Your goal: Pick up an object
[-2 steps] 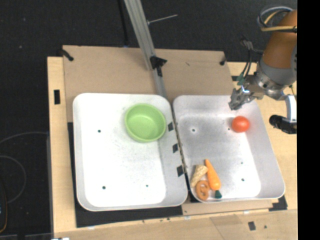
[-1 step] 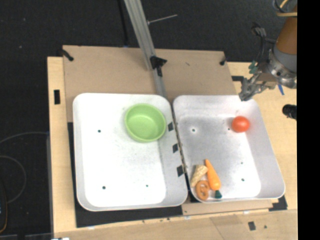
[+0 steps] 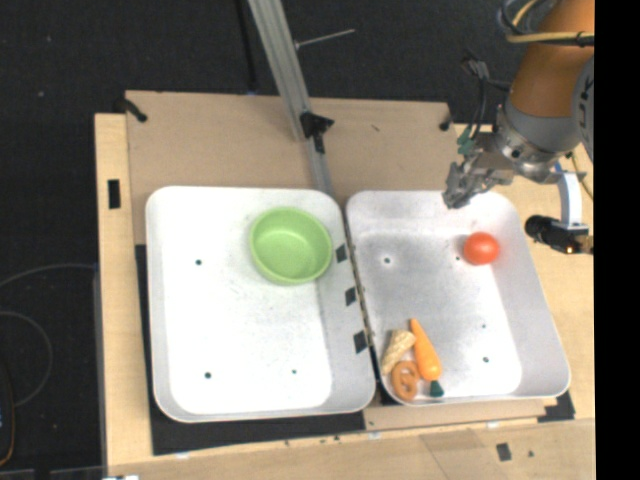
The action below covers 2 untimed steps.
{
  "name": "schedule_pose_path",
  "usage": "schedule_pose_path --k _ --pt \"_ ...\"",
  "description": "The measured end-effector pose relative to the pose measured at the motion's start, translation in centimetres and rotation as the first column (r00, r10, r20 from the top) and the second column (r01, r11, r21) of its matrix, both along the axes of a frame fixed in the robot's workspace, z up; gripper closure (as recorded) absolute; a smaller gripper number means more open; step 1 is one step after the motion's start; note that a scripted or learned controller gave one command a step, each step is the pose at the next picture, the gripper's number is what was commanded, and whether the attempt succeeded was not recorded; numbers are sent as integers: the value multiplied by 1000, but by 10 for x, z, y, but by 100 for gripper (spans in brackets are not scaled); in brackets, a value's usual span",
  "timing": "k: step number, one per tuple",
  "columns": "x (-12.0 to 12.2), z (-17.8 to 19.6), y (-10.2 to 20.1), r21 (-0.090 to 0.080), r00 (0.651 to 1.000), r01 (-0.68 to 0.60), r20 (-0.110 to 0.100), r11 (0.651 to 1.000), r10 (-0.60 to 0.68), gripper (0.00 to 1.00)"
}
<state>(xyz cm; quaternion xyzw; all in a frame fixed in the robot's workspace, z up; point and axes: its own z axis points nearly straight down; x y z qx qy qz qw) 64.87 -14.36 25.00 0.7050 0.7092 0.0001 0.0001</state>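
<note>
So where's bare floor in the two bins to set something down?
Left bin: all bare below and left of the green bowl. Right bin: bare middle between the red ball and the carrot. Crowded at its near-left corner, where the carrot, a beige piece and a pretzel-like ring bunch.

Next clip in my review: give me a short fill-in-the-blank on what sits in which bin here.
1. The green plastic bowl sits in the ____ white bin.
2. The round tomato-like ball lying alone in the right white bin is ____ in colour.
3. The orange toy carrot lies near that bin's ____ edge.
4. The gripper hangs over the right bin's ____ edge.

Missing words: left; red; front; far
</note>
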Motion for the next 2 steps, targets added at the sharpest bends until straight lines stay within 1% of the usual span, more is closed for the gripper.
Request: schedule_pose_path --k 1,2 --pt "-7 6 45 0 1000 0 0 1000 0 100" --pt "-3 12 99 1 1000 -2 3 1000 2 100"
